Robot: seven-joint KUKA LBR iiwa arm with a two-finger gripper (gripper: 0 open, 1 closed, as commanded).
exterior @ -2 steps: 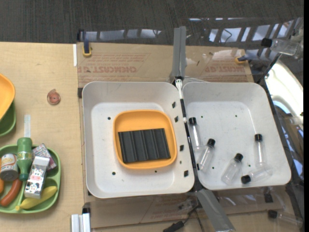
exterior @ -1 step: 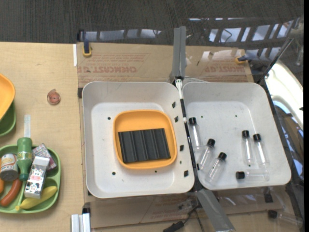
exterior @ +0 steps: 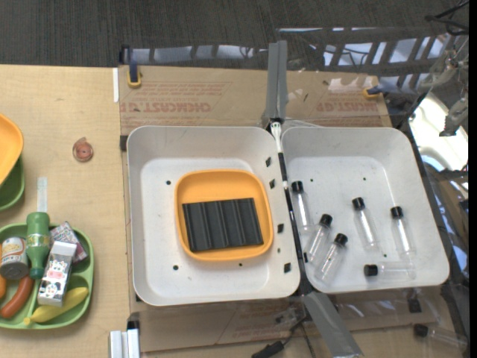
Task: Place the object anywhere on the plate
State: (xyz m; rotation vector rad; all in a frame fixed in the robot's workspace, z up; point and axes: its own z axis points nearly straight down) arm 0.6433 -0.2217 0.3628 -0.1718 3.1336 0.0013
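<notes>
An orange square plate [exterior: 222,180] lies in the middle of the left white bin [exterior: 149,200]. A black ribbed rectangular pad [exterior: 223,224] rests flat on the plate and covers most of its centre. In the right white bin [exterior: 417,200] several clear vials with black caps lie scattered. One vial [exterior: 300,206] lies by the bin's left wall. Another vial [exterior: 401,232] is toward the right, and a third vial [exterior: 387,271] lies near the front edge.
Left of the bins, on the wooden bench, a green tray [exterior: 78,300] holds toy food and a small bottle. An orange bowl [exterior: 7,151] pokes in at the left edge. A small pink piece [exterior: 83,150] lies nearby. A metal frame [exterior: 373,51] stands behind the right bin.
</notes>
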